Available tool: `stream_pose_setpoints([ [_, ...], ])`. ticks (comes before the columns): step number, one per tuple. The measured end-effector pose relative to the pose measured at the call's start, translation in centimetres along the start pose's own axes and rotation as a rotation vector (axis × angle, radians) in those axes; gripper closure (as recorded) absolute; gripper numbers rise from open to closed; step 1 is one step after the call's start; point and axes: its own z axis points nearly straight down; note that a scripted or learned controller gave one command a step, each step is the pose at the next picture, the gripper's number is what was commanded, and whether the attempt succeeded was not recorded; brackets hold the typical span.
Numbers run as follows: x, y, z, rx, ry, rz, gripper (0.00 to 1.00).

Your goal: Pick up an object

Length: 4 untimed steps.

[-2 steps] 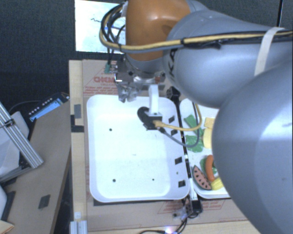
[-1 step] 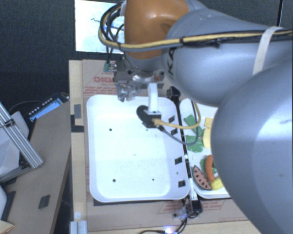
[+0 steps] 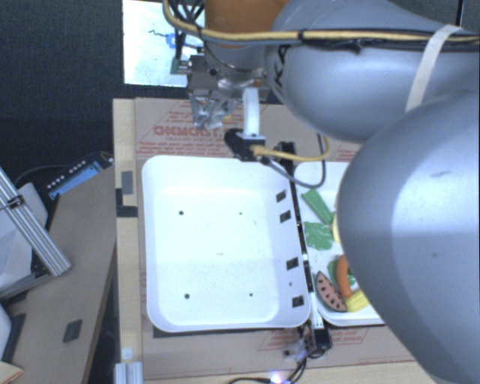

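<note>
Grey arm (image 3: 390,150) is reaching in from the right and taking up most of the upper right of the view, orange band (image 3: 240,19) showing near the top. Claw (image 3: 212,114) is hanging above the far edge of the left bin (image 3: 161,300), over the printed cardboard sheet (image 3: 169,129) lying under the bins. Can't tell if the claw is spread or pressed together, metal parts too blurry; nothing visibly pinched.

A white upright piece (image 3: 252,112) is standing just beside the claw, with a black connector (image 3: 238,142) under it and a yellowish cable (image 3: 292,154) running off to the right.

Task things are sitting in the right bin (image 3: 352,319), mostly hidden by the arm: a green leaf-like piece (image 3: 316,204) at the top, another green piece (image 3: 319,236) just below it, a watermelon slice (image 3: 328,292) near the front edge, an orange carrot-like piece (image 3: 343,274) just beside it, and a yellow piece (image 3: 357,302) touching the carrot's lower end. All well apart from the claw.

Black clips (image 3: 291,262) are lining the divide between the bins. The bench (image 3: 82,255) is showing at the left, with an aluminium rail (image 3: 30,232) lying slantwise on it.
</note>
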Motion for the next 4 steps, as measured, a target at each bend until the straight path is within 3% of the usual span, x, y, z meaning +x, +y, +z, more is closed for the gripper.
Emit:
stream_pose_setpoints([
  [1,0.1,-1.8,-3.9,0.004,0.000,-0.002,1.00],
  [2,-0.4,-0.1,-6.5,0.002,-0.001,-0.001,1.00],
  [3,0.2,-5.7,-17.7,-0.002,0.004,-0.004,1.00],
  [4,0.1,-11.7,-11.7,0.014,-0.002,-0.002,1.00],
])
